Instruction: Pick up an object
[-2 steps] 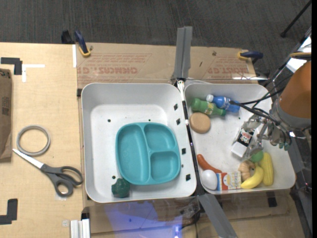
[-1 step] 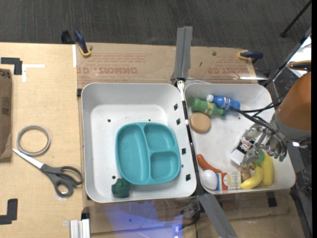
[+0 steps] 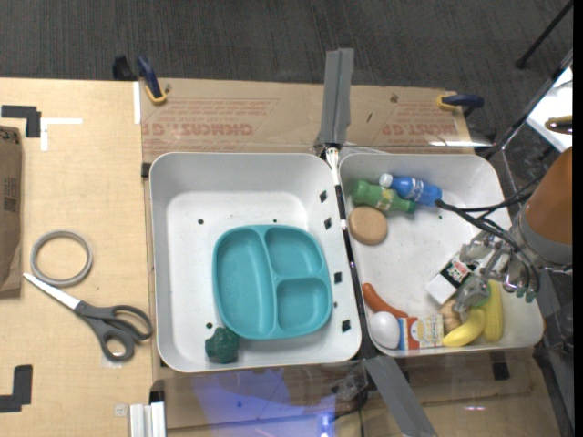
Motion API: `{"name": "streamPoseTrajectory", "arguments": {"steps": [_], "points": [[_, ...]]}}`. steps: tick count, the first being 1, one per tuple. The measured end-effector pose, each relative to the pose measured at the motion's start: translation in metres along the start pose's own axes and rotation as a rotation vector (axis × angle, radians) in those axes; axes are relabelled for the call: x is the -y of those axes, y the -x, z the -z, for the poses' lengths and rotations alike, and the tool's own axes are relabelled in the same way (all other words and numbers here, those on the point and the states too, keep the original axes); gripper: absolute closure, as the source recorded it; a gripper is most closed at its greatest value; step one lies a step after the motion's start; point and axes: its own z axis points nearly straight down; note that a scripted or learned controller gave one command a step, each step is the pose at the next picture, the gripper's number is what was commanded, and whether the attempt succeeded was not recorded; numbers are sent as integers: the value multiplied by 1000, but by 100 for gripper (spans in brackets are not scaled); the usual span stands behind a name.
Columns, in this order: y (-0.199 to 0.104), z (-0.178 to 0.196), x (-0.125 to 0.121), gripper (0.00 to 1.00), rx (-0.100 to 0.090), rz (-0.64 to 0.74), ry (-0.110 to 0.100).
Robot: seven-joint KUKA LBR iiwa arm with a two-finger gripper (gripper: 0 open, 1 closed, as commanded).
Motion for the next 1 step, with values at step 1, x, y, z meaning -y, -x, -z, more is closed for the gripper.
{"name": "streamPoseTrajectory", "arguments": {"steps": [1], "points": [[14,-2,-4,0,-15,-84,-3]]}}
